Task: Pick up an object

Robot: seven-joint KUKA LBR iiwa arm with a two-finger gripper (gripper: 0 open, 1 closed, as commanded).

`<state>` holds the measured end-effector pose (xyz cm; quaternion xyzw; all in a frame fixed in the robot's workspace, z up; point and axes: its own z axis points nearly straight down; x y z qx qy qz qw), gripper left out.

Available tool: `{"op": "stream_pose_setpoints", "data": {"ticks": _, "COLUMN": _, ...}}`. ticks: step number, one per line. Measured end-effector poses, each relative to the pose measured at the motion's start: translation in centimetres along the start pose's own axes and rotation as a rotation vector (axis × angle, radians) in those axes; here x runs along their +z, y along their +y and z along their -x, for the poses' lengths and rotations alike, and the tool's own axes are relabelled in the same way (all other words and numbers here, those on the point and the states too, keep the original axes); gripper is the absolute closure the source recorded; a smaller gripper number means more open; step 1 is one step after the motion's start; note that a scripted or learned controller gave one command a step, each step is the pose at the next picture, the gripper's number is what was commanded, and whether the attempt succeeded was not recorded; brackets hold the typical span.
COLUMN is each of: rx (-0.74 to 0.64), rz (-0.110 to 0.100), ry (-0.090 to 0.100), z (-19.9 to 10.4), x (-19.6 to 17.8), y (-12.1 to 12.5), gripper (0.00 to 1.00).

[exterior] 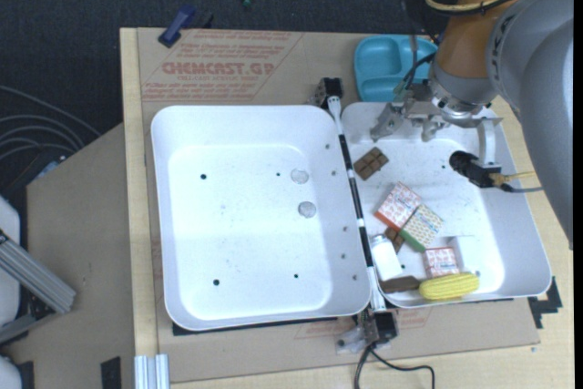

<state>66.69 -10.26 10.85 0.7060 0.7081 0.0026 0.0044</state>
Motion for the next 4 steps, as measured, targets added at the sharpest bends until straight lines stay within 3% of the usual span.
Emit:
{"op": "stream_pose_setpoints", "data": {"ticks": 1, "rx": -0.001, "rz": 0.003, "ry": -0.001, "z": 0.0, "x": -1.0, "y": 0.1, "gripper": 1.00}}
{"op": "stream_pose_setpoints", "data": {"ticks": 2, "rx": -0.001, "rz": 0.002, "ry": -0.001, "z": 0.0, "x": -1.0, "y": 0.1, "gripper": 0.00}}
{"op": "stream_pose_setpoints", "data": {"ticks": 3, "rx": -0.002, "rz": 0.005, "ry": -0.002, "z": 0.0, "x": -2.1, "y": 0.1, "gripper": 1.00}}
{"op": "stream_pose_setpoints", "data": {"ticks": 4, "rx": -0.001, "rz": 0.004, "ry": -0.001, "z": -0.1, "x": -2.1, "y": 0.1, "gripper": 0.00}}
